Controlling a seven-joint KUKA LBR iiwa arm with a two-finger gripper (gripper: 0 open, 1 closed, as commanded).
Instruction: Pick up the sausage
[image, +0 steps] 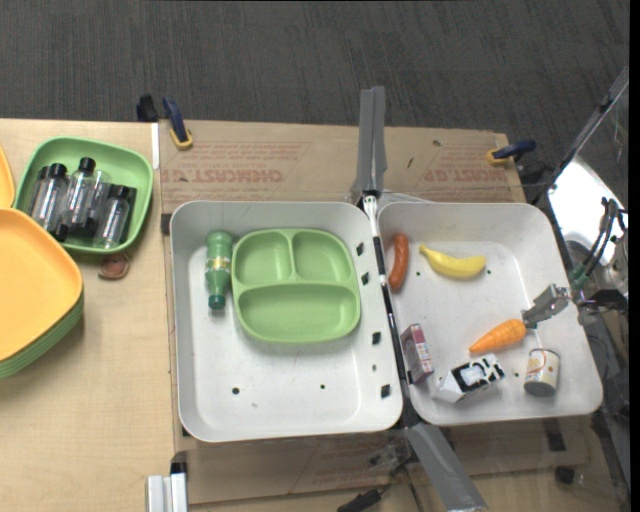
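reddish sausage upright by the divider

smooth, rounded sausage (398, 261) lies in the right bin (520, 222), against its left wall, long axis running near-to-far. claw (549, 303) sits just beside the carrot (497, 336); open or closed, cannot tell.

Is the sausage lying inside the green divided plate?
No. The sausage lies in the right bin, against its left wall, while the green divided plate sits in the left bin.

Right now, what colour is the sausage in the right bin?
Reddish-orange; the sausage lies against the right bin's left wall, clearest in the camera view.
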